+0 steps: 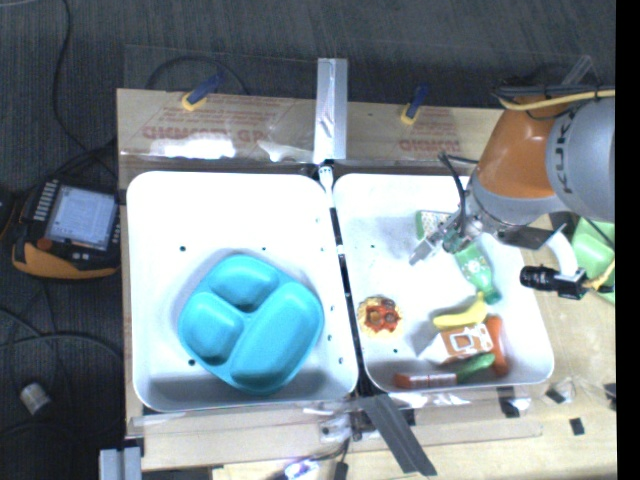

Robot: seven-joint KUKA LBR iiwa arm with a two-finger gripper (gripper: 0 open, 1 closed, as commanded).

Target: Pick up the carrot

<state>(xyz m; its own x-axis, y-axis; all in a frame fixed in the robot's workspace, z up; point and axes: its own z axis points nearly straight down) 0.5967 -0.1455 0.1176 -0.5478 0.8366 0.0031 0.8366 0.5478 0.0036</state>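
Showing two bins (150, 268), one carrot (497, 336)

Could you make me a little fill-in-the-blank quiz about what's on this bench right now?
1. The blue sectioned tray lies in the ____ bin.
2. The tool hovers over the ____ bin.
3. The carrot lies near that bin's ____ right corner, beside a small carton.
4. The banana is coloured ____.

Missing words: left; right; lower; yellow
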